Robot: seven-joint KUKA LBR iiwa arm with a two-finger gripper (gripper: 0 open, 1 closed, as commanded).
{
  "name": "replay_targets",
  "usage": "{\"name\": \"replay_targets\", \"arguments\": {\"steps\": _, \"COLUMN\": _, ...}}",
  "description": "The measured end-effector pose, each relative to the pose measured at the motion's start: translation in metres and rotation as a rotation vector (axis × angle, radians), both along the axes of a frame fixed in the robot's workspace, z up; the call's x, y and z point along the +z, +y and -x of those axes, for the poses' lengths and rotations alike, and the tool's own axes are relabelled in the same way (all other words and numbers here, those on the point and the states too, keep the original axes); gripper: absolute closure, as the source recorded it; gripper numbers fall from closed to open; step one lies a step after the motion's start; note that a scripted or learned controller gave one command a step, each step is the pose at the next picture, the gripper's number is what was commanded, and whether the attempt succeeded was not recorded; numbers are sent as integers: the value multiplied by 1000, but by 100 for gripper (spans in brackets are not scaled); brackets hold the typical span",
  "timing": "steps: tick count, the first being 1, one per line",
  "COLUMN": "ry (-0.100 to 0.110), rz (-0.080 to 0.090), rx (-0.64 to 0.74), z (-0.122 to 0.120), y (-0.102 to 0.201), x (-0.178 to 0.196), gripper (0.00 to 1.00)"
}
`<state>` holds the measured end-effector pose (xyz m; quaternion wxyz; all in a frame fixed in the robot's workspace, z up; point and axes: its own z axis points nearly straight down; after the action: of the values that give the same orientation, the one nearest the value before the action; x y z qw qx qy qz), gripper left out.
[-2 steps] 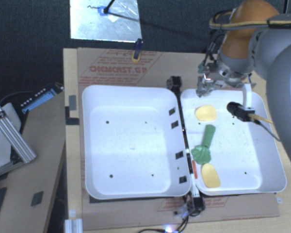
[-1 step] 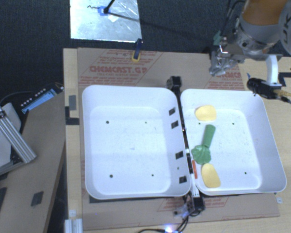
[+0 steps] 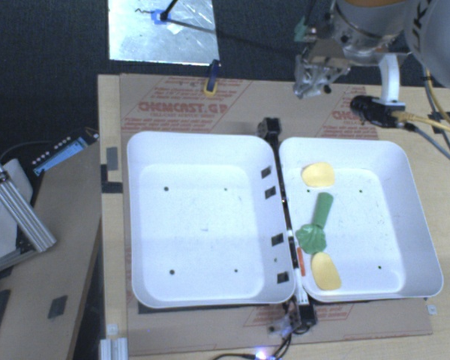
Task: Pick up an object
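Bench w/ right bin: two yellow pieces, green tool; gripper state unclear.

Two white bins; in the right one, two yellow pieces and a green object.

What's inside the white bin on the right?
The right bin holds two pale yellow pieces and a green object between them. Whatever lies beneath them is covered.
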<state>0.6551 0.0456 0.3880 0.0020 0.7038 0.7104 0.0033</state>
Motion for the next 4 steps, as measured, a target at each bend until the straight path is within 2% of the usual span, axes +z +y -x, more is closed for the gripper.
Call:
{"name": "replay_targets", "arguments": {"steps": 1, "ry": -13, "rz": 1, "rx": -3, "z": -6, "y": -8, "x": 147, "gripper": 100}}
{"name": "replay_targets", "arguments": {"steps": 2, "ry": 6, "rz": 1, "rx": -2, "z": 39, "y": 30, "x": 148, "gripper": 100}}
{"name": "replay_targets", "arguments": {"steps": 3, "ry": 5, "rz": -1, "rx": -1, "z": 126, "y": 58, "x": 148, "gripper": 100}}
{"name": "replay_targets", "arguments": {"steps": 4, "ry": 6, "rz": 0, "rx": -1, "z": 171, "y": 84, "x": 148, "gripper": 100}}
